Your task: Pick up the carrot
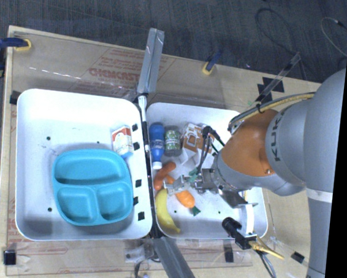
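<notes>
The carrot point(163, 174) is an orange, elongated piece lying in the right bin point(257, 221) beside its left wall, between a blue bottle point(156, 141) and a banana point(164, 212). My gripper point(190, 183) hangs low over the middle of the right bin, a little to the right of the carrot. A smaller rounded orange piece point(185, 198) lies right below the gripper, touching or nearly touching it. The wrist and the orange band point(246, 150) hide the bin floor behind the gripper.
A green can point(172, 139) and a brown packet point(192, 137) lie at the back of the right bin. The left bin point(33, 120) holds a blue compartment tray point(92, 185) and a small red-and-white carton point(121, 140). Clamps sit along the bench edges.
</notes>
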Controlling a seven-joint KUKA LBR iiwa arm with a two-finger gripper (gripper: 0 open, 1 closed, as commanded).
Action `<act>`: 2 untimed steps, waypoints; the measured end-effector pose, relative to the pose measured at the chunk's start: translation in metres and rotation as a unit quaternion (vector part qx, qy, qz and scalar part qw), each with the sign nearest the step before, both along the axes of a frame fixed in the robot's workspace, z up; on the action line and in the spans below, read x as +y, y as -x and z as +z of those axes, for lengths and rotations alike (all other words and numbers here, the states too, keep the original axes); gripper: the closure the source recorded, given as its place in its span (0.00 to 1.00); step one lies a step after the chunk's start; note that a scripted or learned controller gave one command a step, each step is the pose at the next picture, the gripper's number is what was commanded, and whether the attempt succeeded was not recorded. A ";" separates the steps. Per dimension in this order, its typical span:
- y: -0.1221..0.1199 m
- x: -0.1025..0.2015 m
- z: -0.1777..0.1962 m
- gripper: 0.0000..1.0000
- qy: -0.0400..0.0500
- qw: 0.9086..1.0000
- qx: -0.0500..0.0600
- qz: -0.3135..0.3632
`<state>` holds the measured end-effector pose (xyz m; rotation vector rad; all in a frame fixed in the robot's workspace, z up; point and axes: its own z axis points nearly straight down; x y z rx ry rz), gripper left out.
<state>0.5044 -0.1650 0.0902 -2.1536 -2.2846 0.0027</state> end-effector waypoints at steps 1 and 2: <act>0.000 0.000 0.008 1.00 0.001 1.000 0.001 0.004; 0.006 0.058 0.139 1.00 0.000 1.000 -0.001 -0.008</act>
